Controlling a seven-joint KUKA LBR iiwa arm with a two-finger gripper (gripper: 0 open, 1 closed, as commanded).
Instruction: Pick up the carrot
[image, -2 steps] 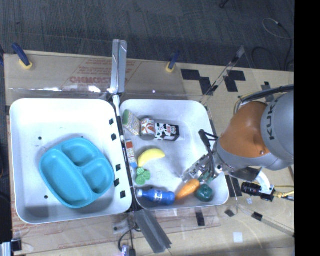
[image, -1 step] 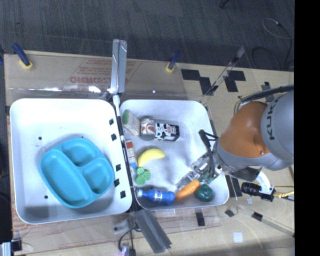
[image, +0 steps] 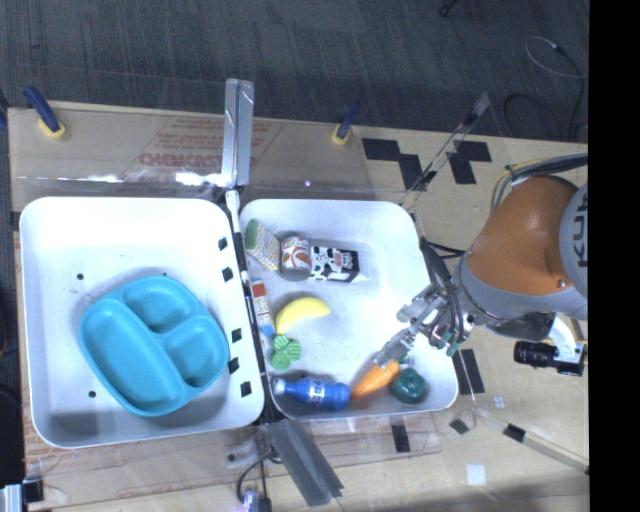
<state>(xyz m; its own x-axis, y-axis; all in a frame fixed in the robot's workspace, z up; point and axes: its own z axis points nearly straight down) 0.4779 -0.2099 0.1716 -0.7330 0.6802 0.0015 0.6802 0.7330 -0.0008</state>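
The orange carrot (image: 372, 379) lies near the front edge of the right bin (image: 400, 225), slanting up to the right. A dark green lump (image: 409, 386) touches its right end. My gripper (image: 398, 334) reaches in from the right and hangs just above and right of the carrot. Its fingers are spread apart, the lower fingertip (image: 387, 354) close over the carrot's upper end. Nothing sits between the fingers.
In the right bin, a blue bottle (image: 313, 392) lies just left of the carrot. A banana (image: 300, 312), a small green piece (image: 286, 351), a cow-patterned carton (image: 332, 263) and a can (image: 293, 255) lie farther back. The left bin holds a blue divided plate (image: 150, 345).
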